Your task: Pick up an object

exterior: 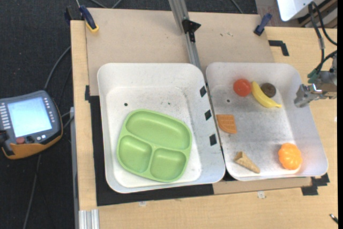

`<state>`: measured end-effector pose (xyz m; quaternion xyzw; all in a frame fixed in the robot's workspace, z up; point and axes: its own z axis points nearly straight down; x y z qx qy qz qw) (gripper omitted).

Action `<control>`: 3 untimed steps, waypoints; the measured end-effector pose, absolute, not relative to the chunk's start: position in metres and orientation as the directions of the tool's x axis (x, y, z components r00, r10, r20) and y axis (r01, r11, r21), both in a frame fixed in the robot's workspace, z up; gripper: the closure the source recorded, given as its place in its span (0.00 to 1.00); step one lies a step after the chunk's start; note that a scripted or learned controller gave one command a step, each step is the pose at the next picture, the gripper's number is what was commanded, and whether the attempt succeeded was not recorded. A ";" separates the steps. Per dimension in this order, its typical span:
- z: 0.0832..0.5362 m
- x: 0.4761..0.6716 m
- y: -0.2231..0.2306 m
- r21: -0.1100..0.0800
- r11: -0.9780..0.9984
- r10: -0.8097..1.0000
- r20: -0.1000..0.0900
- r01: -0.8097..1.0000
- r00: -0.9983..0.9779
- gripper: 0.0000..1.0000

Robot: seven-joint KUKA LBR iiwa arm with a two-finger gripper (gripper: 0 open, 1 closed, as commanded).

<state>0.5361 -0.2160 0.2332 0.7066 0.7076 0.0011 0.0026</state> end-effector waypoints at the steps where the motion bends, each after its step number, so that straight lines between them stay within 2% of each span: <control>1: 0.230 0.527 -0.169 -0.002 0.005 1.000 0.003 1.000 -0.005 1.00; 3: 0.222 0.527 -0.046 -0.003 0.007 1.000 0.004 1.000 -0.007 1.00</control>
